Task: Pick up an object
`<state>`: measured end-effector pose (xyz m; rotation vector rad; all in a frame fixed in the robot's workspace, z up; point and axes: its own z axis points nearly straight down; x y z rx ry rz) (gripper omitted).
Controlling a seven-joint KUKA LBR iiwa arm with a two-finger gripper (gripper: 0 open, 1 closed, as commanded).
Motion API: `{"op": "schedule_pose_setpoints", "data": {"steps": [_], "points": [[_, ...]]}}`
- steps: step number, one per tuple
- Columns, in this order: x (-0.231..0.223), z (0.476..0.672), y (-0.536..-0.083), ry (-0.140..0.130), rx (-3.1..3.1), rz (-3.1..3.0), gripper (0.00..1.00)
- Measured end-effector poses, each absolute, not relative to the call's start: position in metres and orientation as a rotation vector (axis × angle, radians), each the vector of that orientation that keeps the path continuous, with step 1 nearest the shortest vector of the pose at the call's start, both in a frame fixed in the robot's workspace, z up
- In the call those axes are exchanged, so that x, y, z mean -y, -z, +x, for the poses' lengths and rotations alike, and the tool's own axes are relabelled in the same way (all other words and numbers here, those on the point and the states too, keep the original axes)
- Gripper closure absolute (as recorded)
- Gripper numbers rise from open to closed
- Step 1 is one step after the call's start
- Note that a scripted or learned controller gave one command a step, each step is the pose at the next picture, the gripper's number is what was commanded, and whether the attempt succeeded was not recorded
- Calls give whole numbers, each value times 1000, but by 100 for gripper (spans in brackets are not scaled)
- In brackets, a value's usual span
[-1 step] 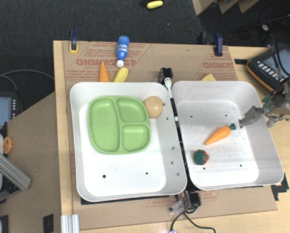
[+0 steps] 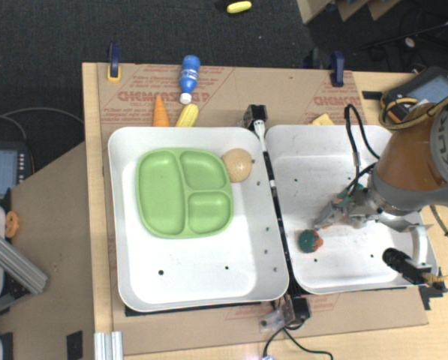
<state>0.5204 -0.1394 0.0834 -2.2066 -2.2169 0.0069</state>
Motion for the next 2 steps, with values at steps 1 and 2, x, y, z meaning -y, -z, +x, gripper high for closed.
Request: {"op": "schedule_pose_setpoints", "data": {"steps": [1, 2], "points": [[90, 508, -84, -1, 2221, -2213, 0], [93, 509, -95, 0, 2220, -2223, 100]]}}
